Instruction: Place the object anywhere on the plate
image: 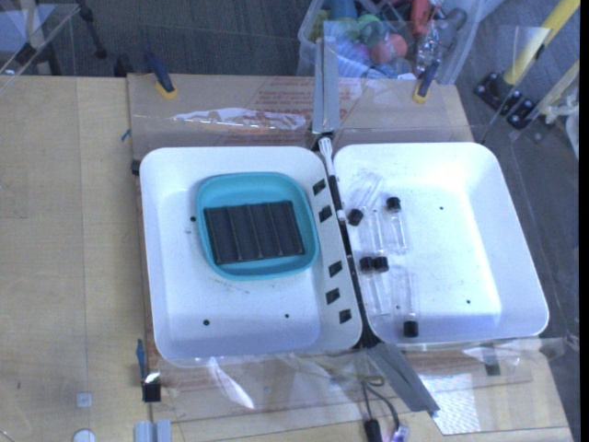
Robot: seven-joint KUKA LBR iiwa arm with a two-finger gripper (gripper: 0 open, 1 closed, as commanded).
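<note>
A teal, rounded-square plate (pixel 210 194) lies in the left white bin (pixel 175 311), a little behind its middle. On the plate rests a dark grey, ridged rectangular block (pixel 253 231), lying flat and covering most of the plate's floor. In the right white bin (pixel 479 247), near its left wall, lie several clear vials with black caps: one (pixel 395 226) upright in the view, one (pixel 363 198) slanted beside the divider, and two more at the front (pixel 402 302).
A row of black clips (pixel 331 242) runs along the divider between the bins. Behind the bins stands a clear box of colourful toys (pixel 386 17). Blue clamps (pixel 164 83) sit at the bench's back edge. Cables (pixel 377 412) lie at the front.
</note>
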